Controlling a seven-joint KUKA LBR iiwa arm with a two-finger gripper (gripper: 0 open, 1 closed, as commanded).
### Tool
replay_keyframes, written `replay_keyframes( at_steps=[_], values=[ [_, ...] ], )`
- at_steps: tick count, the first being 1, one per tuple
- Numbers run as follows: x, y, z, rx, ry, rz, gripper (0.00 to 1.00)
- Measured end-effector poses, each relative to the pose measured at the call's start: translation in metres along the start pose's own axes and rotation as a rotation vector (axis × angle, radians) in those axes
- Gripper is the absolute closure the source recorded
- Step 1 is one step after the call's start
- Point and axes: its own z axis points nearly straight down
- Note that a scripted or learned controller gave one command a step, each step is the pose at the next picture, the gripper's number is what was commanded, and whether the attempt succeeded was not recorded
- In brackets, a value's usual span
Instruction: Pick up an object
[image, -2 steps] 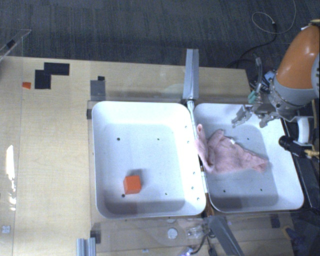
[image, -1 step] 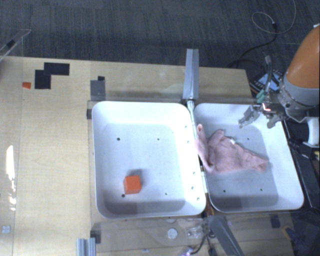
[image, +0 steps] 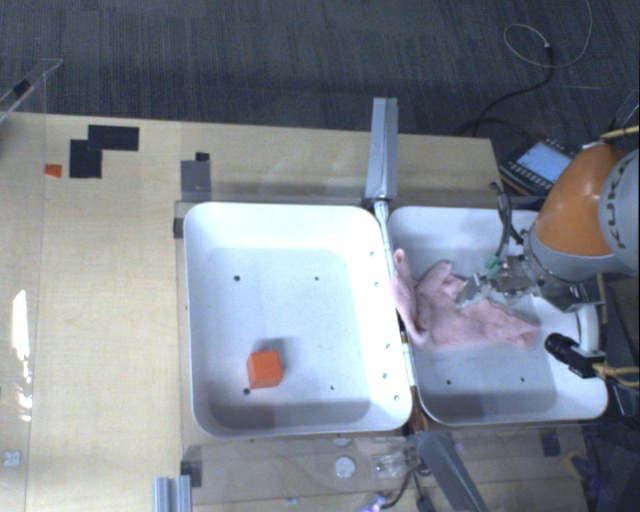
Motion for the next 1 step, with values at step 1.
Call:
replay_keyframes(
  at_steps=[1],
  values=[
    [0.0421,0.0063,0.0061,-0.007,-0.002,-0.246,0.00]
  ],
)
